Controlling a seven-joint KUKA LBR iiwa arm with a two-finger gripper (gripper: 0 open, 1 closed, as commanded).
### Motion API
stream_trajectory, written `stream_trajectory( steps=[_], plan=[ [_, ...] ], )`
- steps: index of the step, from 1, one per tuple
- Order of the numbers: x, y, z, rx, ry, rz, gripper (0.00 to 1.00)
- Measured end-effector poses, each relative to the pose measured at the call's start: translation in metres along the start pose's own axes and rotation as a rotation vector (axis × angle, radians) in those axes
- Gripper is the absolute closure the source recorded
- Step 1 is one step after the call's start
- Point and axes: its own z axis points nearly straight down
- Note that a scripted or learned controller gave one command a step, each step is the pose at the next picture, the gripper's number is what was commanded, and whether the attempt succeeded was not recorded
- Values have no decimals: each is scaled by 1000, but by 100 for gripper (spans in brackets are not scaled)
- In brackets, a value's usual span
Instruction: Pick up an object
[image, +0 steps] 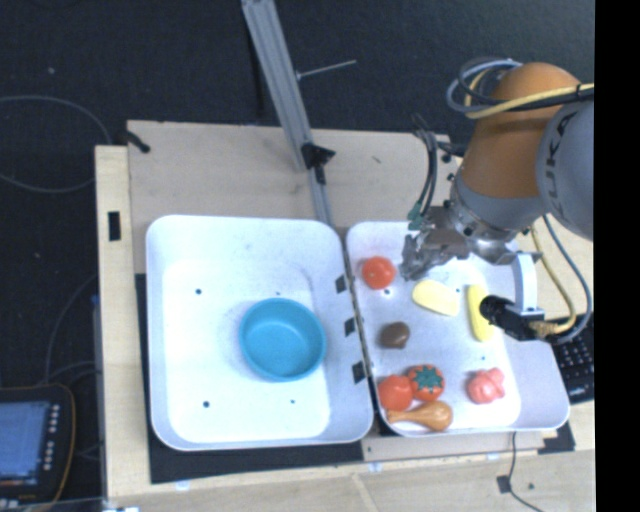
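Nearest, along the right bin's front edge, a tan gourd-shaped piece lies touching a red tomato and an orange fruit with a green top; a pink piece sits apart to their right; further back a brown lump rests mid-bin, a pale yellow piece and a yellow banana beyond it; a blue bowl sits in the left bin on the worktop; farthest, the hand hangs just beside a red ball, nothing visibly between its tips; whether they are spread, I cannot tell.
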Motion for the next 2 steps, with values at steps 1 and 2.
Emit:
stream_trajectory(
  steps=[1,2],
  plan=[
    [49,-18,4,2,-1,2,100],
    [108,-25,-1,2,1,-2,100]
  ],
)
